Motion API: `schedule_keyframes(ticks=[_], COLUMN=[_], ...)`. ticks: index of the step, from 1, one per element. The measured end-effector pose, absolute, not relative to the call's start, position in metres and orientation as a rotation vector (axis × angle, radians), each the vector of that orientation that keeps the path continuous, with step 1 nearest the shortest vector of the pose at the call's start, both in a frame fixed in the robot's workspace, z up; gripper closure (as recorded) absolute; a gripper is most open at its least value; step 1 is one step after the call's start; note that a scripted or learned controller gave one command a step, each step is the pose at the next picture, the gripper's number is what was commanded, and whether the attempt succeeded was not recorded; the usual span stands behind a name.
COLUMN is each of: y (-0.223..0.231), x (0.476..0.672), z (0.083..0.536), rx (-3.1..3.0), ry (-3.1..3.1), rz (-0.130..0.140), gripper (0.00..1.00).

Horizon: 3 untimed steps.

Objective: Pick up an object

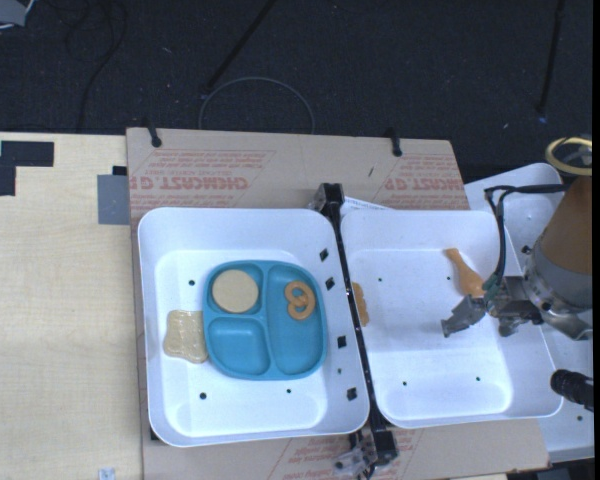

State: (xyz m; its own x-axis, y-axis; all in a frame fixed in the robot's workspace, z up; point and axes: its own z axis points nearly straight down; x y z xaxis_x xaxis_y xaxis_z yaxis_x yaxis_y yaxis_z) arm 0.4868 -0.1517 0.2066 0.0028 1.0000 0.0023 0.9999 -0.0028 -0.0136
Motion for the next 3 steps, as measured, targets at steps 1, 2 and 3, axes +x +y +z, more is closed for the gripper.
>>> schedule_keyframes(ticks=[1, 2, 3], y=[-0.152, -0.143, -0.147], x=[0.489, 0.493, 0.499], z=[0.212, 0.154, 0.105], rx=[-2.222, -2.215, -2.217], ry=[-2.22, -2.216, -2.215], rz=[0.002, 0.006, 0.006], gripper=[0.0, 0.0, 0.0])
